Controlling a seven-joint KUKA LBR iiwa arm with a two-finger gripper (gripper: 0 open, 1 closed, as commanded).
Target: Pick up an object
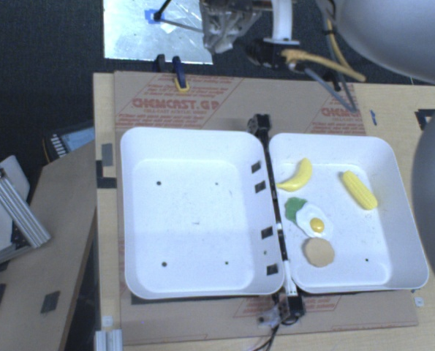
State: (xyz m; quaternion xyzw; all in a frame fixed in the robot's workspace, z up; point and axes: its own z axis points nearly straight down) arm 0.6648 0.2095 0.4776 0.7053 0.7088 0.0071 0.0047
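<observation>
The right bin (406,218) holds several toy foods. A yellow banana (296,175) lies near its left wall and a yellow corn cob (359,189) lies to the right of it. A green leaf (295,206) touches a fried egg (316,224), and a tan round disc (319,252) sits just below them. My gripper (221,44) hangs high at the top of the view, beyond the far rims of both bins and well away from the foods. Nothing hangs under its tip.
The left bin (195,210) stands beside the right one on a cardboard sheet (180,101). A silver plate (137,20) lies at the top left, and a yellow-blue clamp (179,75) sits below it. An aluminium rail (12,203) slants at the left edge.
</observation>
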